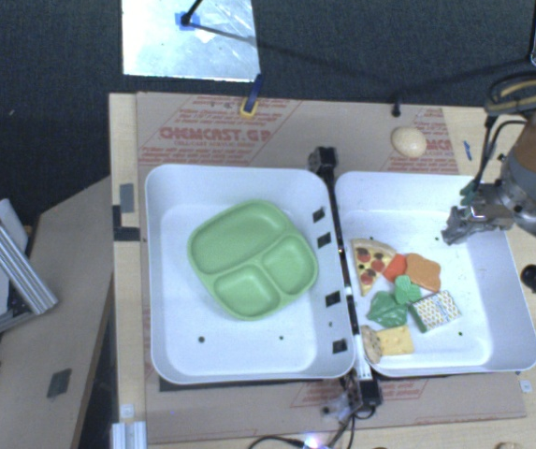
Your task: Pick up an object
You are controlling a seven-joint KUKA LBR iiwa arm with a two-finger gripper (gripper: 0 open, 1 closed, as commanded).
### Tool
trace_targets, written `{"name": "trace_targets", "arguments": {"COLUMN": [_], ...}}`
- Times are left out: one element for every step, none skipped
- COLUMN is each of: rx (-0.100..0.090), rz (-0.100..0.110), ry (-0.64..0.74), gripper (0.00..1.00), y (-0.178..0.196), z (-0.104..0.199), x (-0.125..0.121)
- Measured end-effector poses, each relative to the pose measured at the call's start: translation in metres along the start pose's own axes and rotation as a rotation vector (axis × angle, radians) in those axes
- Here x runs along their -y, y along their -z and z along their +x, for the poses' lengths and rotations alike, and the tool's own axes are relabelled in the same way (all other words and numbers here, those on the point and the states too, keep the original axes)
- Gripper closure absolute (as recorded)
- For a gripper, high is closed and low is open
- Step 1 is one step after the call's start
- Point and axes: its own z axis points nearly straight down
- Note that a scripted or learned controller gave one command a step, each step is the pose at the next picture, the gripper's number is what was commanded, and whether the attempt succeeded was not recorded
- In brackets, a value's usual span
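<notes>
A cluster of toy food lies in the right bin [492, 344]: a pizza slice [371, 260], an orange piece [422, 271], a red piece [396, 267], green leafy pieces [394, 303], a patterned block [435, 310] and a yellow cracker-like piece [387, 341]. My gripper [461, 225] hangs over the right bin's upper right part, to the right of and above the food. Nothing shows between its fingers.
A green divided plate [252, 258] sits in the left bin [169, 335]. A beige egg-shaped object [409, 141] rests on the cardboard behind the right bin. A black divider [338, 269] runs between the bins. A metal frame [6, 260] stands at the left.
</notes>
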Motion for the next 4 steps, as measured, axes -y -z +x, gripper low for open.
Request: {"name": "trace_targets", "arguments": {"rx": [-0.001, 0.0, -0.001, -0.001], "rz": [0.0, 0.001, 0.001, 0.0], "ry": [0.002, -0.001, 0.001, 0.001], "gripper": [1.0, 1.0, 1.0, 1.0], "y": [0.008, -0.002, -0.01, -0.015], "z": [0.058, 0.108, 0.164, 0.219], "x": [0.009, 0.029, 0.043, 0.044]}}
